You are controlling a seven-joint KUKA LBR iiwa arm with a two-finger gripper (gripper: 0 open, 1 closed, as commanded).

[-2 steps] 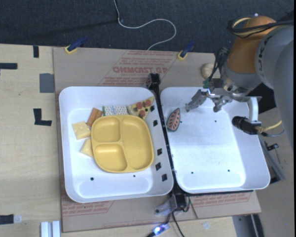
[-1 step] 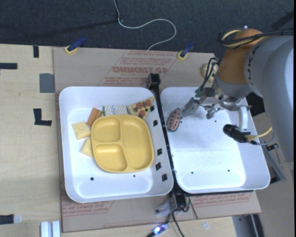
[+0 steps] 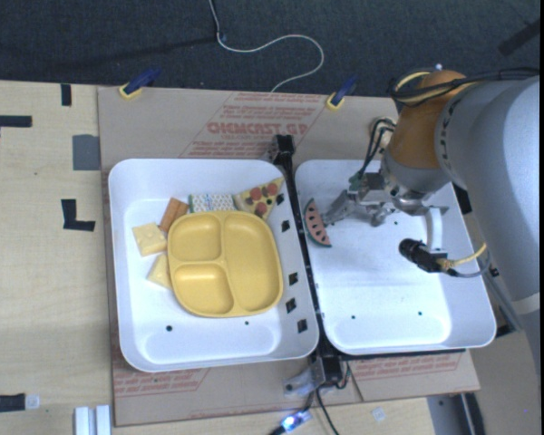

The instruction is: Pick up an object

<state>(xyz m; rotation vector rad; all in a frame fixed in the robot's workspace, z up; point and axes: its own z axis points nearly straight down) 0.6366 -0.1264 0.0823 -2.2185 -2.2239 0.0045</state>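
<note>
- Camera view, arm [image 3: 490, 179]: reaches in from the right, wrist low over the right bin [image 3: 390, 324].
- Left bin [image 3: 136, 333]: yellow divided plate [image 3: 225, 263] in the middle, small toy food pieces [image 3: 163, 229] tucked along its upper-left edge, none touched.
- Tool [image 3: 331, 214]: low at the right bin's left side; can't tell if it's apart or together.
- Watermelon slice [image 3: 318, 224]: likely target, lying on the right bin floor by the left wall, just beside the tool tip. Nothing seen clamped.
- Progress: approach looks done; grasp and lift still to do.
</note>
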